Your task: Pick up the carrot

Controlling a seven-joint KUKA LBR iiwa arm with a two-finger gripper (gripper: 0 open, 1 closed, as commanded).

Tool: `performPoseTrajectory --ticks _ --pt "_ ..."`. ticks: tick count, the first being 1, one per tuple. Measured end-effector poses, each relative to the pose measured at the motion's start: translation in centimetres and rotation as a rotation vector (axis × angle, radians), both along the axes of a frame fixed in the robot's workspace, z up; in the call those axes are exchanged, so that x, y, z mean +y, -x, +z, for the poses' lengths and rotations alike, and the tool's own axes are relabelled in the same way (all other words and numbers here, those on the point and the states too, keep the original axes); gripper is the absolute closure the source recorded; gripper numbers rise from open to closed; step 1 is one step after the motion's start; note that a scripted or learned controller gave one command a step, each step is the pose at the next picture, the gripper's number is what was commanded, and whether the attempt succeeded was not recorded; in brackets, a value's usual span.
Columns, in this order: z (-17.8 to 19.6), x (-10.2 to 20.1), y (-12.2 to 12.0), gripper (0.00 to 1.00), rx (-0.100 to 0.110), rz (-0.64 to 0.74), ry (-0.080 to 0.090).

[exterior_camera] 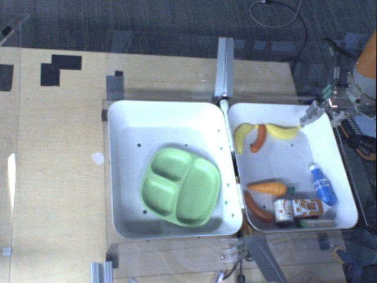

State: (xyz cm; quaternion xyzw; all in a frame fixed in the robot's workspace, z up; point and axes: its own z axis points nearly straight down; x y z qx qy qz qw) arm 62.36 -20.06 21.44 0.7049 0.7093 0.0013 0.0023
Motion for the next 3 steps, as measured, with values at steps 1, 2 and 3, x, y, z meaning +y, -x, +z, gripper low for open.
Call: performPoseTrajectory --ticks 1,2,3 --pt "-8.4 3.4 5.6 0.0 0.002 0.085 -0.001" --pt "-12.5 4.7 4.4 0.0 -0.006 0.404 0.004" --pt "-12.4 10.8 9.6 0.0 -0.01 0.684 0.006"
